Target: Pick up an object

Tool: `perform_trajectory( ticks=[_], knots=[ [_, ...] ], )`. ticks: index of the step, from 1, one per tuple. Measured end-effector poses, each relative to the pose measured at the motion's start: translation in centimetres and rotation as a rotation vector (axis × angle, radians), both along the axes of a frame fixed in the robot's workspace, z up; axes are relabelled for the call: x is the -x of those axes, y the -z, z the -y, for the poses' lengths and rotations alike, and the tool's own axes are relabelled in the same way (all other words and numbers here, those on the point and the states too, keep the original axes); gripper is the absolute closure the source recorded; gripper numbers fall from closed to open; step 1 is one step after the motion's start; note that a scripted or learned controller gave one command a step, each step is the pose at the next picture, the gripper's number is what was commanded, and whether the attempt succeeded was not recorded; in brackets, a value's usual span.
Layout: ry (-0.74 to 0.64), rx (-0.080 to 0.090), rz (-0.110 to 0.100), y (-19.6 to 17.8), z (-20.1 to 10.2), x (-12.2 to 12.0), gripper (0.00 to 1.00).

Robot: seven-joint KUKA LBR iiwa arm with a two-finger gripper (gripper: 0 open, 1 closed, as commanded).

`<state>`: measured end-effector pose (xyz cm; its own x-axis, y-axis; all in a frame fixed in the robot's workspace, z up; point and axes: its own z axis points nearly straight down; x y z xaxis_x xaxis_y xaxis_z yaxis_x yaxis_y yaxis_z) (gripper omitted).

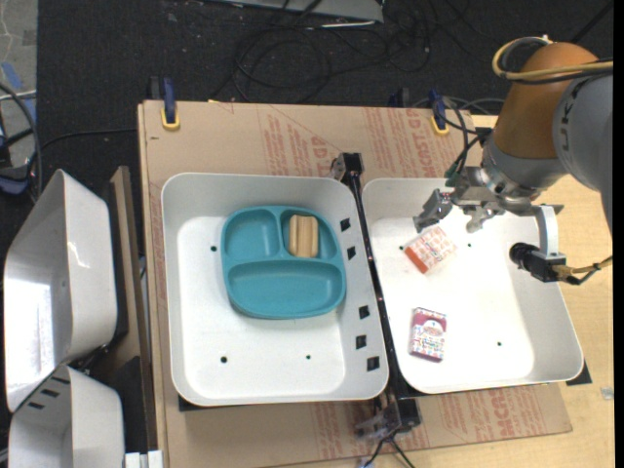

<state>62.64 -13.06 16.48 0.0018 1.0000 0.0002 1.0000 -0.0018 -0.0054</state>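
Observation:
An orange and white box (430, 251) lies tilted in the upper left part of the right bin (546, 349). A pink and white packet (428, 334) rests lower down in the same bin. My gripper (452, 216) hovers over the bin's far side, just above and to the right of the orange box. Its fingers (427, 214) stand spread apart and open, with nothing between them. The left finger's tip is close to the top edge of the orange box.
The left bin (195, 359) holds a teal divided tray (283, 281) with a tan block (303, 235) in its upper right compartment. A black divider (369, 291) runs between the bins. White tubs (54, 271) stand off the bench at the left.

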Motion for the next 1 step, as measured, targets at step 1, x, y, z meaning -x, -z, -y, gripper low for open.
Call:
perform_trajectory(
  ticks=[1],
  knots=[
    [-0.001,0.001,0.004,6.31,0.06,-0.27,0.00]
  ],
)
